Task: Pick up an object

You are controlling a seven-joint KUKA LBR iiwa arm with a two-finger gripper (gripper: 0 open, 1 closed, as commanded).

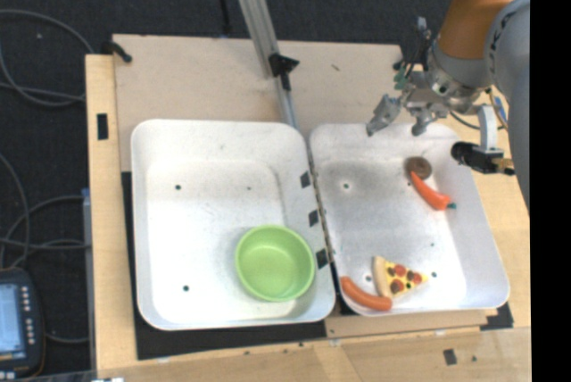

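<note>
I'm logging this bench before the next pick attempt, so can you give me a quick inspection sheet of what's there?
Surface: two white bins, left bin and right bin, side by side on a tan bench.
Job's things: right bin holds a carrot, a brown round piece, a pizza slice and a sausage; left bin holds a green bowl.
Clutter: nothing seen.
Grippers: gripper open, over the right bin's far edge, holding nothing.
Cables: loose cables on the dark floor at left.
Surroundings: metal rail, handheld screen.
</note>
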